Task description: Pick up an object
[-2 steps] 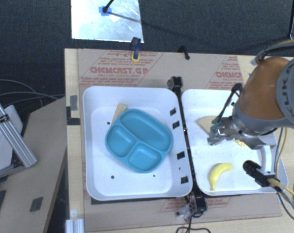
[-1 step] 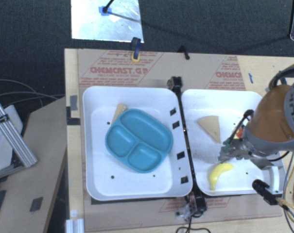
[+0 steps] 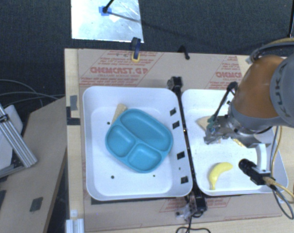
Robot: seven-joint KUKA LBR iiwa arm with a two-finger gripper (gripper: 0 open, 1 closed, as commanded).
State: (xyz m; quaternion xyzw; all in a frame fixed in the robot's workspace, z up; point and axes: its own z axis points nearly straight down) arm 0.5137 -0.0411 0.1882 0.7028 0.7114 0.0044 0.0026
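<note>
A yellow banana [image 3: 218, 173] lies near the front of the right bin [image 3: 200, 178]. My gripper [image 3: 211, 136] hangs low over the middle of that bin, up and to the left of the banana and apart from it. A tan wedge-shaped piece [image 3: 202, 123] pokes out from just behind the gripper. In the left bin [image 3: 95, 130] rests a blue sectioned plate [image 3: 138, 140], with a tan piece [image 3: 118, 111] sticking out from under its far left edge.
A black divider [image 3: 181, 130] with clips runs between the two bins. The arm's orange and grey body [image 3: 263, 96] covers the right bin's far right part. Cardboard [image 3: 122, 69] lies under the bins.
</note>
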